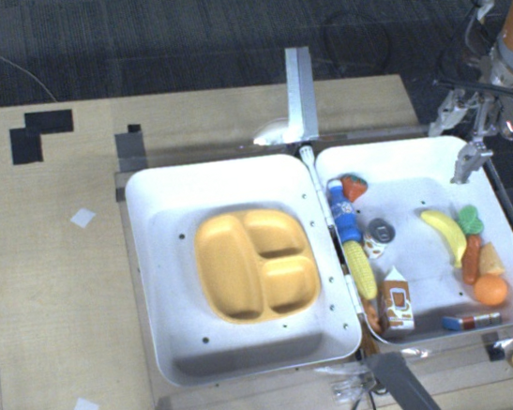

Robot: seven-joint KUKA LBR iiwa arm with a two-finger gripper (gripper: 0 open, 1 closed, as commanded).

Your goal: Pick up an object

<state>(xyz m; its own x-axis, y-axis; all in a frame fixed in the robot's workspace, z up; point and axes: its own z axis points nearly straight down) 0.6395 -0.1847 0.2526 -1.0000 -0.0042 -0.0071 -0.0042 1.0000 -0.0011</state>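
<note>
Gripper (pixel 472 145) hangs at the far right corner of the right bin (pixel 399 153), over its rim; whether it is spread wide or pinched narrow cannot be told, and nothing is seen between its tips. Nearest below it lies a banana (pixel 446 232), with a green piece (pixel 470 219), a carrot (pixel 473 261) and an orange (pixel 491 290) just beyond that along the bin's right wall. A marker (pixel 472 320) lies at the near wall, well apart from the gripper. Further left of the gripper, along the bin's left wall, are a strawberry (pixel 354 186), a blue bottle (pixel 343 215), a corn cob (pixel 360 269) and a small carton (pixel 396 300). Well to the left, the left bin (pixel 165 259) holds a yellow divided tray (pixel 253 264) on the worktop (pixel 53 304).
</note>
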